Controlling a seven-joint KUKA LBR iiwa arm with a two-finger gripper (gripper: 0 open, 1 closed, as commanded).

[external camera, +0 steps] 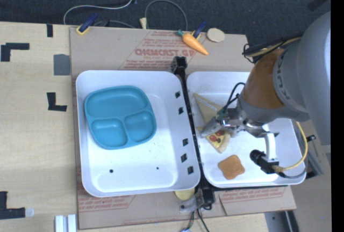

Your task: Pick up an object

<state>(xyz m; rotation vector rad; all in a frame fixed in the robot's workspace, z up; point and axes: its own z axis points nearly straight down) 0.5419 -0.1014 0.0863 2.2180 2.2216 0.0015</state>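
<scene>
Gripper (219,124) over pizza slice (217,140)

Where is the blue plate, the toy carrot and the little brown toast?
Blue plate (120,116), camera view: the middle of its divided top.
Toy carrot (194,44), camera view: the orange body, on the cardboard above the bins.
Brown toast (231,166), camera view: its flat top, in the right bin.

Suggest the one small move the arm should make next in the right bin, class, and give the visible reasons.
Probably a short descent and close. The gripper hangs low in the right bin, over the pizza-slice toy and beside a tan wedge; nothing shows between its fingers. The brown toast piece lies apart, nearer the front.
</scene>
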